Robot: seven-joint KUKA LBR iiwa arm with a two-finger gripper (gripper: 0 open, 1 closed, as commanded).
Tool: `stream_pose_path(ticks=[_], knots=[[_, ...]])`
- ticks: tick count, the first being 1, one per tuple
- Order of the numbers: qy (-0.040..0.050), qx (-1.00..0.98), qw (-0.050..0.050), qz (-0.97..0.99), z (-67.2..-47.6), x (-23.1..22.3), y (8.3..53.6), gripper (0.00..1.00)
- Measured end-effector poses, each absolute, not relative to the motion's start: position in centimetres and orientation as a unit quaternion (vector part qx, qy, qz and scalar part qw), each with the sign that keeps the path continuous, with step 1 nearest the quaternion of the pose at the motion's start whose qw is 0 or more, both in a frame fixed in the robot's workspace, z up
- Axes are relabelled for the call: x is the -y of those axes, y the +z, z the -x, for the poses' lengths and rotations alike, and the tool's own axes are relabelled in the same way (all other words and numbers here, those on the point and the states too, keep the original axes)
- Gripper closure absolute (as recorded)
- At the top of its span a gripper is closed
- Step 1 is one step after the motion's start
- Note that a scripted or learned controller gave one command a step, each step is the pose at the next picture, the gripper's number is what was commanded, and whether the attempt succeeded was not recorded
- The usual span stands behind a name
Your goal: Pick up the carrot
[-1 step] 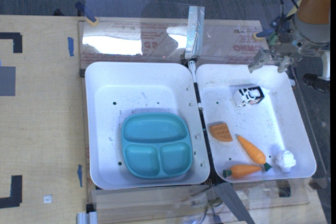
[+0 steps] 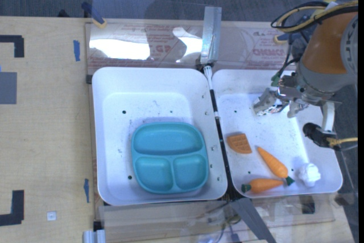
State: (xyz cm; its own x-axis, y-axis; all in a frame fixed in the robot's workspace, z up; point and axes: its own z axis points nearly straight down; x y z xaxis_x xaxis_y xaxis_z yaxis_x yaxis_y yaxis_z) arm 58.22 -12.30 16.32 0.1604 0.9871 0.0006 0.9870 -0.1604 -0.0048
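Carrots low in right bin, gripper above them

Right bin [image 2: 318, 134]: holds two carrots, a cracker, a white lump and the gripper.
Carrot, diagonal [image 2: 272, 161]: lower middle of the bin, leaf end toward the lower right.
Carrot, level [image 2: 263, 185]: just below the first, along the bin's bottom edge, green end at far left. Their right ends lie near each other.
Cracker [image 2: 239, 143]: orange-brown, left of the diagonal carrot, apart from it.
White lump [image 2: 309, 173]: lower right corner of the bin, just right of the carrots.
Gripper [image 2: 273, 104]: upper part of the bin, up-frame of both carrots and well apart from them; nothing shows between its fingers; whether they are spread or closed cannot be told.
Arm [image 2: 333, 48]: grey and orange, upper right of frame.
Left bin [image 2: 108, 94]: holds a teal tray [image 2: 169, 156] with three compartments, lower middle.
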Motion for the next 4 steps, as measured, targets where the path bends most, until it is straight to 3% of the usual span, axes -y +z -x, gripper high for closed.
stream_pose_path(ticks=[1,2,3,4], knots=[[-0.0012,0.690,-0.002,0.724,-60.1,10.5,19.6,0.00],[0.0042,0.656,0.004,0.755,-55.1,11.4,10.6,0.00],[-0.0003,0.643,-0.002,0.766,-56.5,15.8,13.6,0.00],[-0.0014,0.619,-0.001,0.786,-49.8,13.9,8.7,0.00]])
